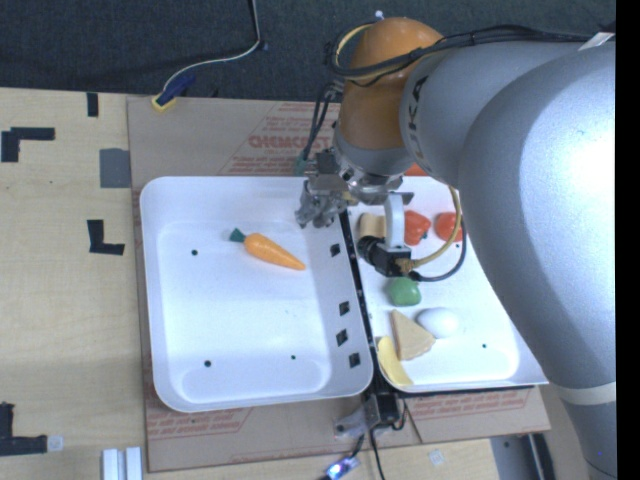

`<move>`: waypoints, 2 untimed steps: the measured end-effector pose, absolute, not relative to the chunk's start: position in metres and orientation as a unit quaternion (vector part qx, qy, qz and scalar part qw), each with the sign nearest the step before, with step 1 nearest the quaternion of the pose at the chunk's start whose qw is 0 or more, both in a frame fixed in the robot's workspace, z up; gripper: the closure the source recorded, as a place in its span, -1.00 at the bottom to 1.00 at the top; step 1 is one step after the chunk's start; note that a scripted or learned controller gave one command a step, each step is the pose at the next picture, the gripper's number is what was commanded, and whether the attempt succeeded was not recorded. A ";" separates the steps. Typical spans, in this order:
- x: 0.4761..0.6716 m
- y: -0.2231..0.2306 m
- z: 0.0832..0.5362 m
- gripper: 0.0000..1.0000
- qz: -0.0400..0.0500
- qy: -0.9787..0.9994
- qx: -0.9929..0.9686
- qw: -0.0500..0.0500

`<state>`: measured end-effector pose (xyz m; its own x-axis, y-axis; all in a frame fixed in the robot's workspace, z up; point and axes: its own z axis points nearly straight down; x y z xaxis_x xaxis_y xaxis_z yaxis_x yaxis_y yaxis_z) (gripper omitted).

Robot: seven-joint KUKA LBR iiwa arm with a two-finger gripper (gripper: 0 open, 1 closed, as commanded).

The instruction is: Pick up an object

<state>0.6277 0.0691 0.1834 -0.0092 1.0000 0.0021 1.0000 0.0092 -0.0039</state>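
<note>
An orange toy carrot (272, 251) with a green stem lies in the left bin (180, 298), toward its far side. My gripper (318, 208) hangs over the far right part of that bin, next to the wall between the two bins, to the right of the carrot and apart from it. I see nothing held in it. The right bin (500, 363) holds a red piece (416, 226), an orange piece (447, 226), a green ball (404, 292), a white egg (438, 321), a tan wedge (410, 336) and a yellow piece (392, 363).
The grey arm (530, 168) crosses over the right bin and hides much of it. Black clips (345, 308) line the wall between the bins. Cardboard lies under both bins, and a cable (215, 63) runs along the far edge.
</note>
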 end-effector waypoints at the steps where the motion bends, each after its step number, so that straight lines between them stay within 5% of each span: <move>1: 0.628 0.064 0.194 1.00 0.001 -0.709 -0.706 0.002; 2: 0.655 -0.022 0.183 1.00 0.002 -0.705 -0.709 -0.001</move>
